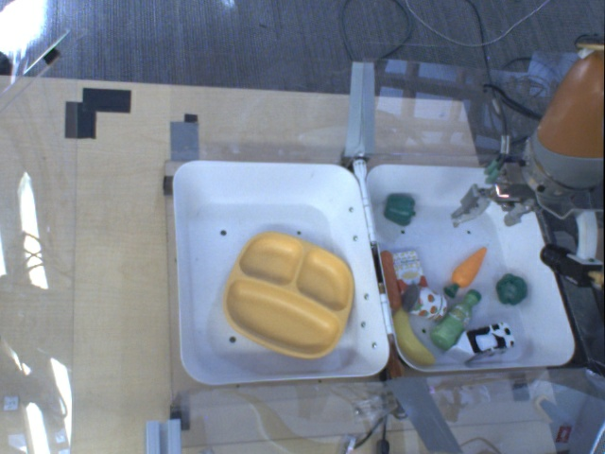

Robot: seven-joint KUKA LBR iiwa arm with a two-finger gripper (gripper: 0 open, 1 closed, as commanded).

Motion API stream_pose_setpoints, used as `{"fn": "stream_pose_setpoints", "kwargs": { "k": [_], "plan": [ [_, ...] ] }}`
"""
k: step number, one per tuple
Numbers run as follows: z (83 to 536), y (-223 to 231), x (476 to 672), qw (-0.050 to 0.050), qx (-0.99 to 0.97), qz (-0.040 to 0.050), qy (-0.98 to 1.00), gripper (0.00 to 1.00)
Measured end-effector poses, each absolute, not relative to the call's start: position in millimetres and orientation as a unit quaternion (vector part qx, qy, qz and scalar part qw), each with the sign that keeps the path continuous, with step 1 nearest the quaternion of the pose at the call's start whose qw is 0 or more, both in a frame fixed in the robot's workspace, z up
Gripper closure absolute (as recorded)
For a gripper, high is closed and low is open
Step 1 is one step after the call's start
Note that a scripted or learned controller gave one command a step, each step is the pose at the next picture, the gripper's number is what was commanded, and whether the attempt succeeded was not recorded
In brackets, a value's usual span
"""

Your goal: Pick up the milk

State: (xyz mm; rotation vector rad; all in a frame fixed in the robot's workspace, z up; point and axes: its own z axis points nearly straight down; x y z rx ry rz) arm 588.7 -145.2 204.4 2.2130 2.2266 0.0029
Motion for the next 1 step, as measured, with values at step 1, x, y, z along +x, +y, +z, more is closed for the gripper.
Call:
{"fn": "stream_pose_setpoints", "kwargs": {
  "k": [1],
  "plan": [
    [104.6, -119.0, 544.7, 0.010, 0.708, 0.0072, 0.706, 0.00]
  ]
}}
